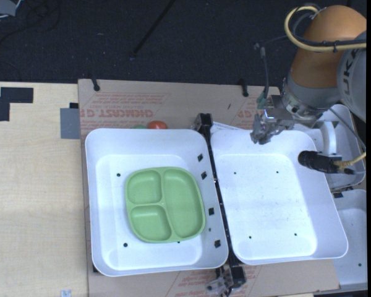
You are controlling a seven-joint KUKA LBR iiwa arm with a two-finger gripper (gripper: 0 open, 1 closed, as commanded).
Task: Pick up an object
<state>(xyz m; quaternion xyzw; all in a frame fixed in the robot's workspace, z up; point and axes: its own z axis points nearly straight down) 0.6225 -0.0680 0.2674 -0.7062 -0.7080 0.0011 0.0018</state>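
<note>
Thing to pick: we take the green divided plate [165,204] as the target — it lies flat in the left bin [105,166], near the bin's middle and a little toward the centre divider [215,197].
Build: it looks to us like moulded plastic — light, stiff, smooth and likely slippery, not fragile.
Shape: three shallow compartments with raised ribs between them and a rounded outer rim.
Where to hold: we judge the rim or an inner rib the only place thin enough for a two-finger pinch; the flat floors offer nothing.
Risk: a pinch on the rim may tip the plate or let it slide, since it sits low against the bin floor.
Gripper: the gripper [264,130] hangs over the far edge of the right bin [278,252], well apart from the plate.
Jaws: we cannot tell whether they stand apart or together; nothing shows between them.
Other things: a small red-orange object [156,125] sits on the cardboard [173,104] just beyond the left bin's far edge.
</note>
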